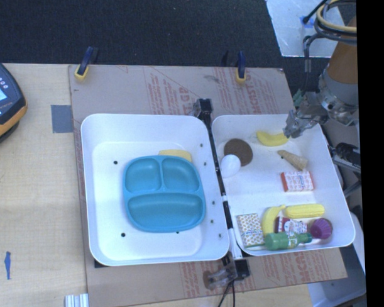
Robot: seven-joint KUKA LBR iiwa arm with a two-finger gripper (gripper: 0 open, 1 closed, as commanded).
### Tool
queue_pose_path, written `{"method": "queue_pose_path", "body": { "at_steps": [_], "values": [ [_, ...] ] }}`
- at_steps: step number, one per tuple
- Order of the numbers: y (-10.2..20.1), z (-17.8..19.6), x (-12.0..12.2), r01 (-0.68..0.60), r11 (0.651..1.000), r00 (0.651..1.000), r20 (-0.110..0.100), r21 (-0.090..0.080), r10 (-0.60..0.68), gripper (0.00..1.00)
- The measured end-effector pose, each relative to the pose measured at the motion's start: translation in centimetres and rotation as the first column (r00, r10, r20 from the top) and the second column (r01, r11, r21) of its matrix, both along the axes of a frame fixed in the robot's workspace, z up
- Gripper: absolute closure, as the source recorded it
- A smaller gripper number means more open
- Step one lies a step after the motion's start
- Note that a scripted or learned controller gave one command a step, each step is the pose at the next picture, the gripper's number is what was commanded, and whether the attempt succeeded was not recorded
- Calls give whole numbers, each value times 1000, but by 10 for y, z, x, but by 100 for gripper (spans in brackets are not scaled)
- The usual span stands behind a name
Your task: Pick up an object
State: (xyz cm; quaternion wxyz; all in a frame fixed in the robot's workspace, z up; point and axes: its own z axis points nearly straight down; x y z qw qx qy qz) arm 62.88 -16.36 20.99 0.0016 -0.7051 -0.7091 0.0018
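Closest in, along the front wall of the right bin (342, 195), a green bottle (286, 241) lies on its side. A purple piece (320, 228) sits at its right end and a patterned square packet (249, 228) at its left. Just behind the bottle are a banana (271, 217), a corn cob (304, 210) and a small red-and-white item (294, 227), all crowded together. Further back, alone on bare floor, lies a red-and-white packet (297, 181), and beyond it a tan cone (293, 157) lying flat. By the bin's left wall a white ball (230, 165) touches a brown disc (238, 152).

At the back of that bin a curved yellow piece (271, 138) lies on the floor. The arm (343, 66) comes in from the right and ends low at the piece's right tip. The jaws are just beside or touching it; which of the two cannot be told, nor whether they are open or closed. The piece does not look lifted.

Left of this, the left bin (102, 184) holds a blue divided plate (164, 193) near its middle, with a pale yellow item (175, 155) poking out from its far edge.

Both bins rest on a brown sheet (146, 88) on the table (30, 206), pinned at the back by a yellow clamp (83, 63) and a blue clamp (240, 65). An orange-and-grey handset (1, 93) lies at the table's left edge.
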Motion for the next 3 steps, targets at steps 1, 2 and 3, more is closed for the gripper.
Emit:
{"method": "queue_pose_path", "body": {
  "at_steps": [1, 2, 3],
  "values": [
    [-36, -93, -71, 6, 1000, 1000, -11, 3, -6, 100],
    [8, -73, -25, -4, 1000, 1000, 6, 0, 4, 100],
    [20, -84, -62, 3, 1000, 1000, -3, 1, -3, 100]
  ]
}}
